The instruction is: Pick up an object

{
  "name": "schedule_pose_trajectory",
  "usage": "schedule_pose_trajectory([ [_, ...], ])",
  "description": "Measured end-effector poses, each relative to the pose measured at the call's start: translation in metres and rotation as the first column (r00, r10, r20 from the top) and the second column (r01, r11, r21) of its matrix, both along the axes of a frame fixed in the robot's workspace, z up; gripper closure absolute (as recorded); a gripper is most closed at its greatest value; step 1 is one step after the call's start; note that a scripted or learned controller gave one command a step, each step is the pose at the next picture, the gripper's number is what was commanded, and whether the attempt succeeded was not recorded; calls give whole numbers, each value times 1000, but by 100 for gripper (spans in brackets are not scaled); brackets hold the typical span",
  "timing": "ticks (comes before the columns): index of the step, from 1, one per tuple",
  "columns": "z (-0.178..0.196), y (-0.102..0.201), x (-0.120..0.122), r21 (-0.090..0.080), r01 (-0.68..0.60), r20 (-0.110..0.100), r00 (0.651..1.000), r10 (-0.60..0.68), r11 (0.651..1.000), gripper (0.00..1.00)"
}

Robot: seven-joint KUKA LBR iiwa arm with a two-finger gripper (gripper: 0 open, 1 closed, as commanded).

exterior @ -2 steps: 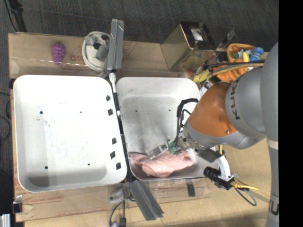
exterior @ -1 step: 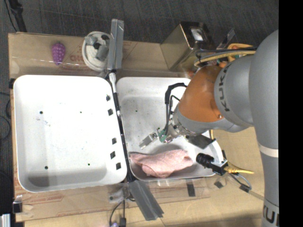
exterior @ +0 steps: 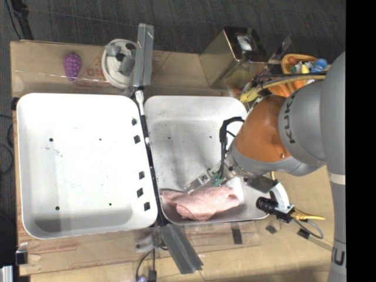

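Observation:
A crumpled pink cloth [exterior: 201,203] lies in the right bin [exterior: 176,128], against its near wall. My gripper [exterior: 207,180] hangs low over the bin, just above the cloth's upper edge, reaching in from the right under the orange-banded wrist. Its metal tips sit close to the cloth, and whether they touch it is unclear. Nothing shows between them.
The left bin [exterior: 76,157] stands beside the right one, split from it by a grey divider bar [exterior: 147,157]. Behind the bins on the cardboard sit a purple grape-like toy [exterior: 72,65], a white roll [exterior: 119,62] and a brown box [exterior: 232,54].

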State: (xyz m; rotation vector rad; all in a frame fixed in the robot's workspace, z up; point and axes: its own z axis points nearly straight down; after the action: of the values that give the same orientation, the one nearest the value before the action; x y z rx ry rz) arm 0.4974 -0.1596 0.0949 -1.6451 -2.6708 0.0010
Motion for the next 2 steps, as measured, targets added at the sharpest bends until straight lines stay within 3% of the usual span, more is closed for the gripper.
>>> schedule_pose_trajectory([
  [1,-2,46,35,-1,12,1,1000,-12,1000,0],
  [2,111,0,-20,-2,77,4,997,-77,997,0],
])
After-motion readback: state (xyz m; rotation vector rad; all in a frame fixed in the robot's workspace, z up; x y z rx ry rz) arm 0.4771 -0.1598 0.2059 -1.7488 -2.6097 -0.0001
